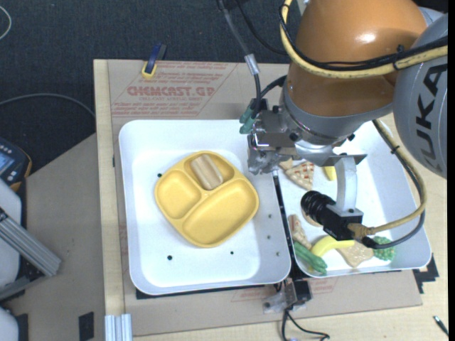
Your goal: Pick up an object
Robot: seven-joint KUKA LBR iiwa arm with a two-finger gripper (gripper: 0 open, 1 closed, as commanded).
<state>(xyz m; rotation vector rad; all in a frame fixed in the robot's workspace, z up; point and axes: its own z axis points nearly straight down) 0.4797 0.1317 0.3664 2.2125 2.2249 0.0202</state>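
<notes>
gripper point(264, 158) hangs just right of the yellow divided plate point(206, 199), above the bins' shared edge; its grip state cannot be told.

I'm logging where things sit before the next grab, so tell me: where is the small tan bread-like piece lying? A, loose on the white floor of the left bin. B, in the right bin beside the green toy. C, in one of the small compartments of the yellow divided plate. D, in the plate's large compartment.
C: the tan piece lies in an upper small compartment of the yellow plate, which sits in the left bin.
</notes>
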